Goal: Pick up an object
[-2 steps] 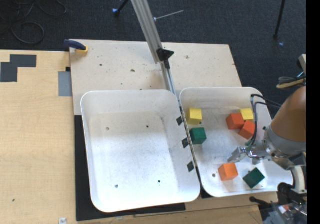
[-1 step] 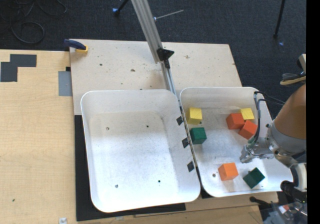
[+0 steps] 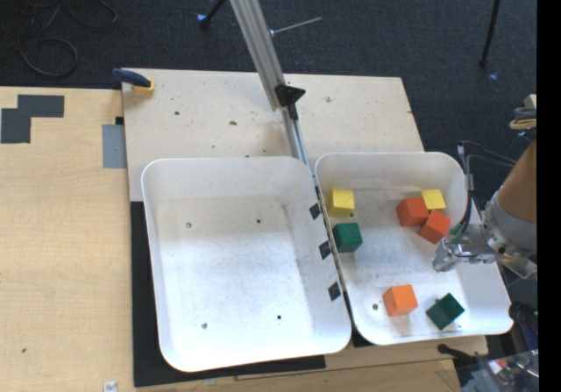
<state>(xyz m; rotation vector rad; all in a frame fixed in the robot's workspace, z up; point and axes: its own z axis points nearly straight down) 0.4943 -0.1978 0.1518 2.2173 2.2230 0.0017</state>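
I have the gripper [image 3: 445, 256] low over the right bin [image 3: 456, 167], near that bin's right wall, and I judge the step in hand to be the approach: nothing is lifted, and I see no object between the fingers. Whether the fingers stand apart or together I cannot tell; the metal parts blur into one another at this slant. Closest to the gripper is an orange block [image 3: 435, 227], just up and to the left of it, close enough that it may be touching the tooling, though I cannot confirm contact. A second orange block [image 3: 410, 210] sits against that one on its far side, with a yellow block [image 3: 433, 199] just beyond the pair. Below the gripper lie a dark green block [image 3: 445, 310] and, left of that, a third orange block [image 3: 401, 299], both apart from it. Well to the left, by the bins' shared edge, are another yellow block [image 3: 343, 200] and a green block [image 3: 348, 237]. In my judgement the next move calls for centring over one block, then descending and closing; the clustered blocks risk a nudge, not a grasp.
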